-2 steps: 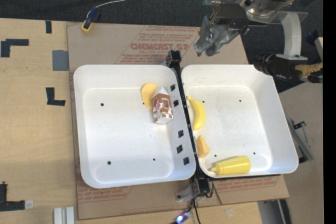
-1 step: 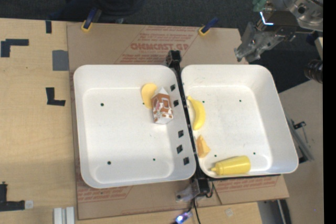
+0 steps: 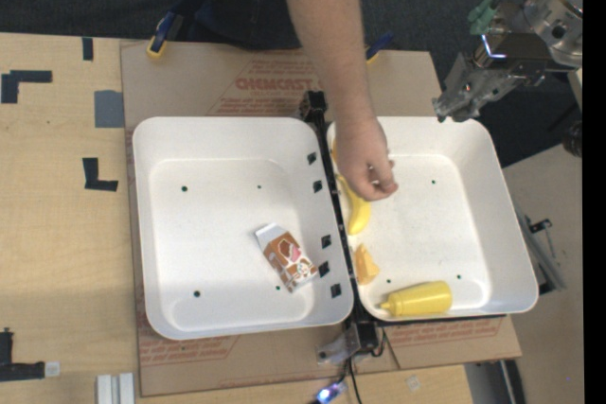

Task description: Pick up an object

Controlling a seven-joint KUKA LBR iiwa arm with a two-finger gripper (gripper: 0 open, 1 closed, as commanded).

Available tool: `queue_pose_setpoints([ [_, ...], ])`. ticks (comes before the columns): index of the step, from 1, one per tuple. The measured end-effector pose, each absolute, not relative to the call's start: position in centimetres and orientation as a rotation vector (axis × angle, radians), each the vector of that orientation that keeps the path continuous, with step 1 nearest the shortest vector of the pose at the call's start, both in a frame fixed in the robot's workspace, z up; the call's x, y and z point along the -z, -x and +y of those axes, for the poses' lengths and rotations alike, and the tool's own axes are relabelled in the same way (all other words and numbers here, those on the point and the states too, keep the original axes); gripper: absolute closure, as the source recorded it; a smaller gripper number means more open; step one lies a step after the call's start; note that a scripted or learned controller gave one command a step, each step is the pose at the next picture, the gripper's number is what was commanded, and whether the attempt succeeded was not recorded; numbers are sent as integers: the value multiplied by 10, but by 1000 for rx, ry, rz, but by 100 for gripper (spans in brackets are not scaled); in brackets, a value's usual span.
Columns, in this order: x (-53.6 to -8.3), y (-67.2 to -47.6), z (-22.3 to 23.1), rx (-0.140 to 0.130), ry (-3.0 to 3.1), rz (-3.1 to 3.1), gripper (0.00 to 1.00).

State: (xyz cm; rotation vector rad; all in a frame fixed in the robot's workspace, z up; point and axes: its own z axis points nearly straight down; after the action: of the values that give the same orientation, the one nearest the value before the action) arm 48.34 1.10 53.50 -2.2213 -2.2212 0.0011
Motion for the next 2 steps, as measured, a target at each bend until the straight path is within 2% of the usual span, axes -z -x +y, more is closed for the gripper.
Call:
queue_pose_setpoints([
  [1, -416, -578, 46, -15, 2213, -2220, 100],
  [2, -490, -617, 34, 8, 2224, -2227, 100],
])
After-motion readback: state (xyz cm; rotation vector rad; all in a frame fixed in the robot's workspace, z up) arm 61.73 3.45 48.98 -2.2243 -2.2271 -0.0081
